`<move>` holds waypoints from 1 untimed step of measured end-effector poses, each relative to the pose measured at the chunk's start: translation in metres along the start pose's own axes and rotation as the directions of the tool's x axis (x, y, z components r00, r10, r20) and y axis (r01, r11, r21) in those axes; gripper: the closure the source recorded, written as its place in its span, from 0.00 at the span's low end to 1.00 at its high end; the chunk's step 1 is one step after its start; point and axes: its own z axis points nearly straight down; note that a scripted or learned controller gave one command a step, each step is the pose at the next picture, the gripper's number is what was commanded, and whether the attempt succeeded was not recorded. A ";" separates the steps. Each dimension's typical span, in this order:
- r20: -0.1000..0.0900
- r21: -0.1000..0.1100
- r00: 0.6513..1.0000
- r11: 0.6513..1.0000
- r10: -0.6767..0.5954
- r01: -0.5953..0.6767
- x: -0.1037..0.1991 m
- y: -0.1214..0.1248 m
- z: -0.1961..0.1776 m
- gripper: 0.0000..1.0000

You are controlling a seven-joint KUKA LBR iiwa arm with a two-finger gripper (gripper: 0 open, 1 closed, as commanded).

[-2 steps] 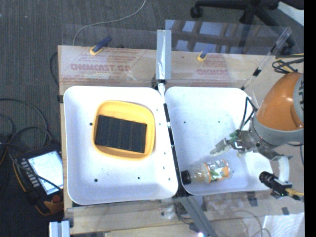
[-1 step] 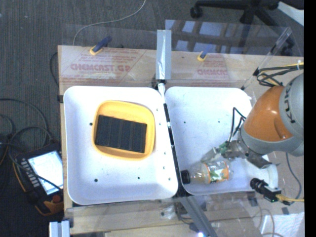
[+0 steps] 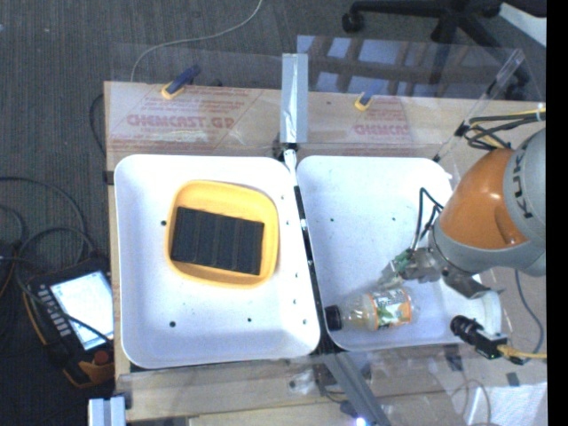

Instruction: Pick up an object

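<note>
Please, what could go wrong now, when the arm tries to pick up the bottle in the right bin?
1. The bottle lies on its side, so it may roll away if the gripper pushes it.
2. It rests near the front wall of the right bin, so the wall may obstruct a grasp from that side.
3. The bottle looks clear and smooth, so it could slip from a weak grip.

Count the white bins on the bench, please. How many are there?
2. The left bin holds a yellow dish with a black block in it. The right bin holds a clear bottle lying near its front edge.
</note>
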 end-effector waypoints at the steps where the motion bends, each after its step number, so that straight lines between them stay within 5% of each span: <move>1: 0.000 0.000 1.000 1.000 0.000 0.000 0.000 0.000 0.000 0.00</move>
